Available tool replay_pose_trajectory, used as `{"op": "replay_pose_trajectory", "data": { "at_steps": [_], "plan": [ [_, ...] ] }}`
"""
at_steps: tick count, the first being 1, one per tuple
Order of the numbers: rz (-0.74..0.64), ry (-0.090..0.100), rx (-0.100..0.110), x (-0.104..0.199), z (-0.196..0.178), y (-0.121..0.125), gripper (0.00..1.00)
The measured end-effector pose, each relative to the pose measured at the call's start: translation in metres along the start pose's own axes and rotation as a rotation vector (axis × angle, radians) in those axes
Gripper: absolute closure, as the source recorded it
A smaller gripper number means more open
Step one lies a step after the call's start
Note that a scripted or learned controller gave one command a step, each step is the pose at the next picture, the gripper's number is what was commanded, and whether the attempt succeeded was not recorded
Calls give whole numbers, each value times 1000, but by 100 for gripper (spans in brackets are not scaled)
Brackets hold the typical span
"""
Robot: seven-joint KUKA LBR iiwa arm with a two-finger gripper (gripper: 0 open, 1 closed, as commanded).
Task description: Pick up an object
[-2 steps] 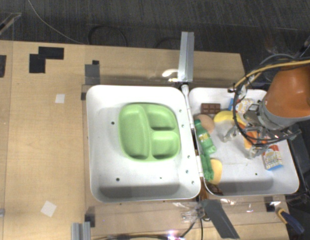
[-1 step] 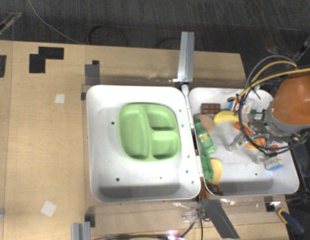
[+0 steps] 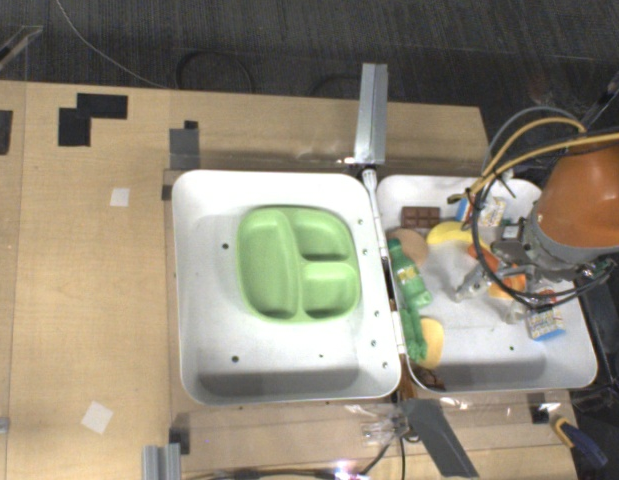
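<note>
Object candidates all lie in the right bin (image 3: 579, 363), and you have several to choose from. Taking the green bottle (image 3: 409, 293) along that bin's left wall as your landmark: a brown block (image 3: 422, 215) lies just beyond its far end, a yellow piece (image 3: 451, 234) sits to the right of that end, and another yellow item (image 3: 430, 338) rests against the bottle's near end. An orange item (image 3: 504, 286) lies well to the right of the bottle, partly under the arm (image 3: 584, 208).

In the camera view the gripper (image 3: 494, 268) hangs low over the right bin, to the right of the bottle and close above the orange item. Cables and the wrist crowd the spot, so you cannot tell how far the gripper is parted, and nothing is visibly held.

The left bin (image 3: 199, 368) holds a green divided tray (image 3: 294, 263), well to the left of the bottle.

To do this step well, you should probably commit to one isolated item, centre over it, and descend straight. The pieces touching the bottle look harder; the bin wall leaves little room there.
</note>
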State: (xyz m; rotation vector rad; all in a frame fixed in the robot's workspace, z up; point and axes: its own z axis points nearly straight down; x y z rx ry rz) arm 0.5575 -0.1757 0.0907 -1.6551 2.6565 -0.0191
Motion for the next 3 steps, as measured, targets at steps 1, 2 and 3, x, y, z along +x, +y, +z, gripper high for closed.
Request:
{"op": "replay_pose_trajectory", "data": {
  "at_steps": [1, 2, 3],
  "plan": [
    [-190, -3, -3, -39, 1, -26, 0],
    [-89, -4, -2, -4, 0, 5, 0],
    [-240, -2, 3, -17, -1, 18, 0]
  ]
}}
